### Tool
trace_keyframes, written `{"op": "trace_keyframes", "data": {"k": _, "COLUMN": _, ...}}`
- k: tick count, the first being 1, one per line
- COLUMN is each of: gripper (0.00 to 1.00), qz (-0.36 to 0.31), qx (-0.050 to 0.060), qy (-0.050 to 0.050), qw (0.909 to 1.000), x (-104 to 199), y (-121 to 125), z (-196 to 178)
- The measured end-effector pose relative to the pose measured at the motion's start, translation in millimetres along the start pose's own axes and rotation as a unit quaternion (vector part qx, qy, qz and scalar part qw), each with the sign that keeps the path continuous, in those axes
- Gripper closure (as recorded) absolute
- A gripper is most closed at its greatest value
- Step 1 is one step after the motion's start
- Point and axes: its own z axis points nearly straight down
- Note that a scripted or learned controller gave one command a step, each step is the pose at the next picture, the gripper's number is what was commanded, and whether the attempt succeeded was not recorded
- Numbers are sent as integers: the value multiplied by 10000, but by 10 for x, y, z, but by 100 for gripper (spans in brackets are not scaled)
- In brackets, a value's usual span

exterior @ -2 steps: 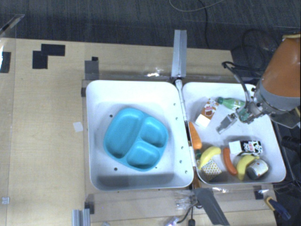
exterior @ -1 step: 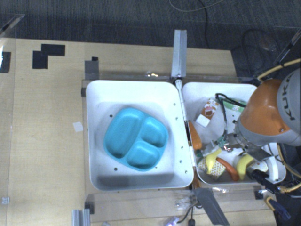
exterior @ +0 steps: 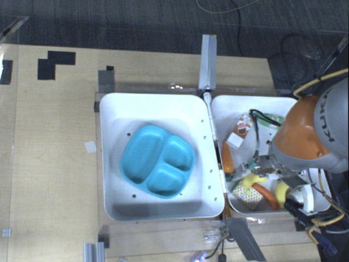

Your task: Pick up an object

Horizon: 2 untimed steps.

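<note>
1. Overhead, two shallow white plastic bins sit side by side on a pale wooden bench (exterior: 49,162), the left bin (exterior: 112,146) near the middle of the frame and the right bin (exterior: 218,111) toward the right edge, their inner walls touching along a thin divider.
2. Lying in the left bin is a light blue plastic plate with three compartments (exterior: 158,160), resting flat and turned at a slant, roughly centred on the bin floor.
3. Crowded into the right bin is a heap of small toy-like items: an orange carrot-shaped piece (exterior: 227,161) lies along the bin's left wall, a small brown bottle-like item with a white label (exterior: 242,127) sits above it, and a white tag (exterior: 235,141) lies between the two.
4. Lower in that bin, near the bottom of the frame, a yellow lumpy piece (exterior: 248,181), a red-orange sausage-shaped piece (exterior: 264,194), a speckled pale wedge (exterior: 246,198) and a yellow-green rounded piece (exterior: 281,191) lie close together, some touching.
5. Reaching in from the right of the frame, the grey arm with its orange band (exterior: 300,132) hangs over the right bin, covering much of its right half.
6. Below the band, the gripper (exterior: 263,165) points down into the pile just above the yellow piece; whether the pincer is spread or closed cannot be told, and nothing is visibly held.
7. Along the top of the frame, a thin cable (exterior: 234,4) loops across dark carpet.
</note>
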Motion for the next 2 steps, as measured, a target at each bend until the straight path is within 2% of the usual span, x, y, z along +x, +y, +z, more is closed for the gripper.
{"op": "trace_keyframes", "data": {"k": 1, "gripper": 0, "qz": 2394, "qx": 71, "qy": 3, "qw": 9709, "x": 3, "y": 157, "z": -96}}
{"op": "trace_keyframes", "data": {"k": 2, "gripper": 0, "qz": 452, "qx": 64, "qy": 10, "qw": 9990, "x": -355, "y": -84, "z": -359}}
